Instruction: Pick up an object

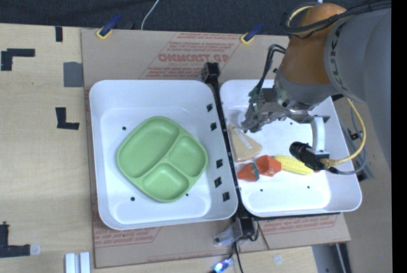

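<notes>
Grey arm's gripper (pixel 249 122) low in the right white bin (pixel 343 200).
Finger state cannot be told; red lettering on the brown cardboard sheet (pixel 184 55) is too blurred to read reliably.

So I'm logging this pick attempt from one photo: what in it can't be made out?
- Gripper: its fingers are small and dark, so open or shut is unclear, and so is any contact with the tan wedge.
- Right bin: the arm covers its upper part.
- Red toy beside the corn: too small to identify.
</notes>
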`<move>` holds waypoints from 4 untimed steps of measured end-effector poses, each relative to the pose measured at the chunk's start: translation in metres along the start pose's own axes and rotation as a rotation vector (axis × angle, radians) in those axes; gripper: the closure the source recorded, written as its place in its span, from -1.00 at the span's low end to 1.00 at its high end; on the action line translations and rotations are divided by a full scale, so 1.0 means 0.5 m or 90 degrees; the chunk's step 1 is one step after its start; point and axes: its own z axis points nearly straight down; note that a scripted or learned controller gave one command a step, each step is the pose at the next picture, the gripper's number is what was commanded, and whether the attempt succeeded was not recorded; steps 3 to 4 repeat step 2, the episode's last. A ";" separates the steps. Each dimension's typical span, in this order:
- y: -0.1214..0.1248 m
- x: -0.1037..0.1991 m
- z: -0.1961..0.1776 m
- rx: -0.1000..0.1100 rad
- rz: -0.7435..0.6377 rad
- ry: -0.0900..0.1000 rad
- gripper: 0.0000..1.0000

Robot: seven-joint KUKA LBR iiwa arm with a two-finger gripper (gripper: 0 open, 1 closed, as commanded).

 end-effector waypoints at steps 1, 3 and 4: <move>-0.011 0.104 -0.026 0.000 0.001 -0.001 1.00; -0.019 0.200 -0.044 0.000 0.000 -0.001 1.00; -0.019 0.200 -0.044 0.000 0.000 -0.001 1.00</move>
